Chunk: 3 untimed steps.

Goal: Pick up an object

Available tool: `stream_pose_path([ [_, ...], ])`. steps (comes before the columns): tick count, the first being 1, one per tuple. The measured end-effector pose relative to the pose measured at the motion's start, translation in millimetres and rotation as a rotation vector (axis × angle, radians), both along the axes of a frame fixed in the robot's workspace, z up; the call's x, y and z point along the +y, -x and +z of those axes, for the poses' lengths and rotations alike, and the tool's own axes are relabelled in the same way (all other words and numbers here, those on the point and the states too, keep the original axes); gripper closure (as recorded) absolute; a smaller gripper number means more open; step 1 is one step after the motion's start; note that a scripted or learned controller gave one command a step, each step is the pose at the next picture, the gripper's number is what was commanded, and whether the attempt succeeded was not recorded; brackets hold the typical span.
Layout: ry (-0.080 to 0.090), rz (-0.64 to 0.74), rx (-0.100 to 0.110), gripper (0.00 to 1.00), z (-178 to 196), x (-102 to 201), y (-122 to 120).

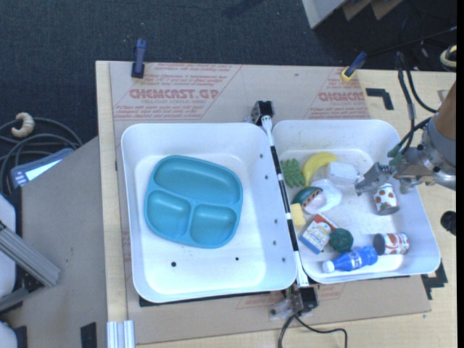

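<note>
Camera spot: fixed up above the bench, tilted down at a slant
Distance: far enough back to fit both the shallow white left bin and shallow white right bin
Arm side: grey arm comes in from the right edge

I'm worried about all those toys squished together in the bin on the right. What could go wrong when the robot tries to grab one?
The toys are crowded: the blue bottle, green ball and small carton lie close together, so the gripper might bump one while reaching for another. The spotted cup right under it looks tilted and could slip or roll. The banana is curved and may be hard to pinch.
</note>
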<state>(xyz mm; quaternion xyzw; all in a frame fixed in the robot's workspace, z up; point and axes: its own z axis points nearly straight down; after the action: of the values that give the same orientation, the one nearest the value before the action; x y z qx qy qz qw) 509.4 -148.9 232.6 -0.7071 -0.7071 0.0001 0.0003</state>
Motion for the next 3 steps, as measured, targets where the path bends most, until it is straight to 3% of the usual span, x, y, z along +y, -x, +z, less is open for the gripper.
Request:
stream_pose_path([
  [1, 0.001, 0.0, -0.007, 0.0, -145.1, 15.4, 8.2],
  [2, 0.003, -0.002, -0.013, 0.0, -144.5, 18.9, 26.6],
  [3, 0.004, -0.003, -0.012, 0.0, -144.8, 22.0, 27.1],
])
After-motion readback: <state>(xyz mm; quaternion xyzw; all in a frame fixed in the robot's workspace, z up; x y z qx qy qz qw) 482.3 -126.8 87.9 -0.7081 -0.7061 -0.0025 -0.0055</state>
